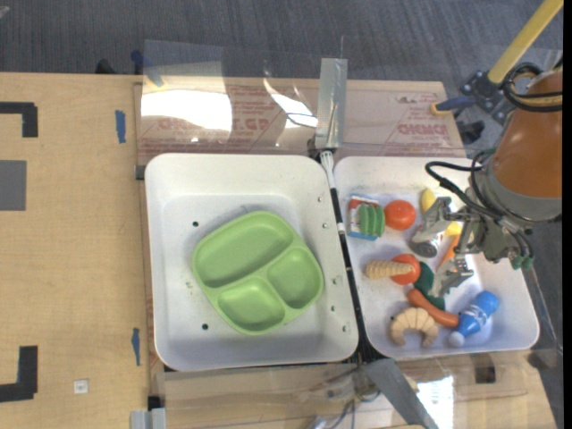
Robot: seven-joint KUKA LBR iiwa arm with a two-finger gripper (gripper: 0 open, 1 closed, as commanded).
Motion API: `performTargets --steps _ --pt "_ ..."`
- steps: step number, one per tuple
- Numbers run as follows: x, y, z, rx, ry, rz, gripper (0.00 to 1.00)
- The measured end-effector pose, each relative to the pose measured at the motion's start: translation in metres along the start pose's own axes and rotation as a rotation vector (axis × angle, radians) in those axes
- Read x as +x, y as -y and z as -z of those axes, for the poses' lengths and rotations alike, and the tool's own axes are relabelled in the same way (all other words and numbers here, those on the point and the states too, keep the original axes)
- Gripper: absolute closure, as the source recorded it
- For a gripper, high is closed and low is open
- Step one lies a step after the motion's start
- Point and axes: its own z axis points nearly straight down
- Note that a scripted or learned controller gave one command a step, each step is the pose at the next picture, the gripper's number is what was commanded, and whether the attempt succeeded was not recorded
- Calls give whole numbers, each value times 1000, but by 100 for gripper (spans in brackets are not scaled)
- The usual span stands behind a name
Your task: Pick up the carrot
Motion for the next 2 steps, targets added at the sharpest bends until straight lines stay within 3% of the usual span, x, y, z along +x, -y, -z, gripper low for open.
performTargets --steps 1,2 --pt "-38 17 -129 2 8 -27 0" --pt "-10 51 -137 2 12 86 0"
